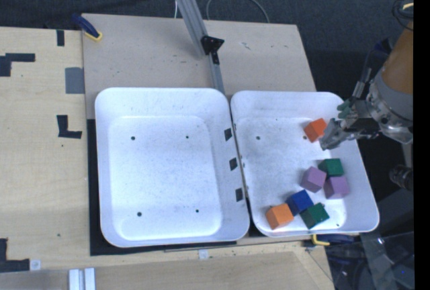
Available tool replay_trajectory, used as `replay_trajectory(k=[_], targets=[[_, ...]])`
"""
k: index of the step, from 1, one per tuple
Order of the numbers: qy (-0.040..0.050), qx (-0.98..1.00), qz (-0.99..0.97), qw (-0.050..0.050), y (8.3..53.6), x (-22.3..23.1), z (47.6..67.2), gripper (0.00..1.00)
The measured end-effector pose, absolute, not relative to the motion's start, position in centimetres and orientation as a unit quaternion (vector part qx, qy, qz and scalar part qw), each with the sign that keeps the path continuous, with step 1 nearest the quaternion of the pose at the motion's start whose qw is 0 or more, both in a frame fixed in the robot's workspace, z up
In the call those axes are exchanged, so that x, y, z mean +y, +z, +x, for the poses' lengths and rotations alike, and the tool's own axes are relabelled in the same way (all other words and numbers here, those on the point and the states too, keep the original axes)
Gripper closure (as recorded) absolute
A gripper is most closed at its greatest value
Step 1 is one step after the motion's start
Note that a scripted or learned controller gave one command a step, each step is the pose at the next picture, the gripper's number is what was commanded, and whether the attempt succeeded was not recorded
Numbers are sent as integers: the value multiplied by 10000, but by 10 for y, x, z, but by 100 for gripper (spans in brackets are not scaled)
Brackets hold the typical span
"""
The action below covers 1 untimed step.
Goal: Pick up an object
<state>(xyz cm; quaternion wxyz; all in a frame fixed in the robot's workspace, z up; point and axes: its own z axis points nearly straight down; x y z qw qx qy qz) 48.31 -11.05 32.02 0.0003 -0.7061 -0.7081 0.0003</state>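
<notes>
The gripper (pixel 334 137) hangs over the right bin (pixel 269 107), low near that bin's far right side, with the grey arm (pixel 393 104) reaching in from the right and the orange band above the wrist just in view. Its dark tips point down and to the left, and right beside them, on their left, sits an orange block (pixel 314 129). Nothing is visibly pinched between the tips, so I call no grasp here; whether they are spread or closed, I cannot tell from this angle.

That orange block is the nearest candidate, and it lies to the tool's left, touching or all but touching the tips; I cannot say which. It looks roughly cubic and turned at a slant, so it offers no long axis to line up on. My read: the tool needs a small shift left to get the block squarely between the tips.

Nearer the camera in the same bin sits a loose cluster: a green block (pixel 331 166), two purple blocks (pixel 313 178) (pixel 336 186), a blue block (pixel 300 201), a second orange block (pixel 279 215) and a dark green block (pixel 314 215). The left bin (pixel 161 97) lies well apart from the action.
</notes>
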Motion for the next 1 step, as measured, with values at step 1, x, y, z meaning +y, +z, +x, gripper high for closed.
replay_trajectory(k=[1], targets=[[7, -7073, -7069, 6, 301, -100, 487, 100]])
